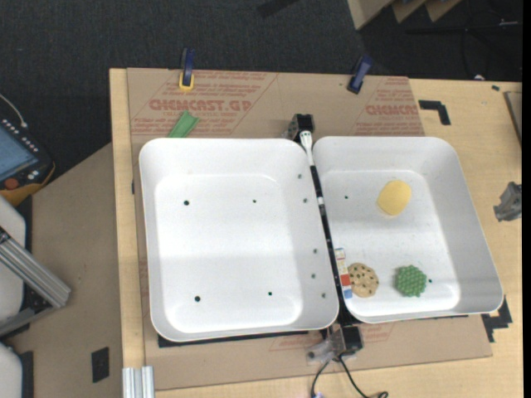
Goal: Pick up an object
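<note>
All three candidates lie in the right bin [465,222], the side the arm reaches in from, so any approach comes across that bin's right rim. A small grey piece at the right border, level with the bin's middle [508,201], may belong to the tool (too little of it shows to be sure), and whether the tool is wide or narrow cannot be told.

From that spot, the yellow round object [395,197] lies to the left at about the same height in the view, alone in the middle of the bin floor with bare white all around; I judge it the easiest pick, and being round it sets no preferred grasp axis.

The green knobbly ball [410,280] sits near the front wall, and the brown speckled cookie-like piece [362,280] lies just beside the divider between the bins, close to a small red-and-blue item [345,279]. Both would leave less room for fingers on the wall side.

The left bin [158,222] offers no object for this task.
</note>
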Motion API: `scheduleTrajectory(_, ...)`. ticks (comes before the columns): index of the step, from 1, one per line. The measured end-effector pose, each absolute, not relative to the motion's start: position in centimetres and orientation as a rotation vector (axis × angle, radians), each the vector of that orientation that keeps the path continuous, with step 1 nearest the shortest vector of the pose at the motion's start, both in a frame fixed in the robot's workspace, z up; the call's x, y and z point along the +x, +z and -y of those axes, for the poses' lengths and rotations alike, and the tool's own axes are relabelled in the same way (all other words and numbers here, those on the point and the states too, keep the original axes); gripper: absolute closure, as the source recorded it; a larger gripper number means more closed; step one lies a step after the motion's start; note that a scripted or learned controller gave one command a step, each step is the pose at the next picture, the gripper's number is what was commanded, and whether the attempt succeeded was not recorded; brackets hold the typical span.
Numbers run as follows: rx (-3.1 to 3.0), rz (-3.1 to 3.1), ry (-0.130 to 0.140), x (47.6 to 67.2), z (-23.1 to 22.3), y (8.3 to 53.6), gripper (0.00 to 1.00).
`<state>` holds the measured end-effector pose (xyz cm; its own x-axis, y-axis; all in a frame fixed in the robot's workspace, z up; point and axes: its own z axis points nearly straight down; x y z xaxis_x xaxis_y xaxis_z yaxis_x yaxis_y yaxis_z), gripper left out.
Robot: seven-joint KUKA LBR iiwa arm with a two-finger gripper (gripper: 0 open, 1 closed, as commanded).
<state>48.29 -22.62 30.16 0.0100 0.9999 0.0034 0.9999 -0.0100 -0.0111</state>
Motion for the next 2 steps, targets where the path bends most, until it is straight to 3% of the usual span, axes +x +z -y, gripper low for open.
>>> scheduleTrajectory(2, -2.22, 2.219, 0.002, 47.9, 22.4, 26.9, 1.0)
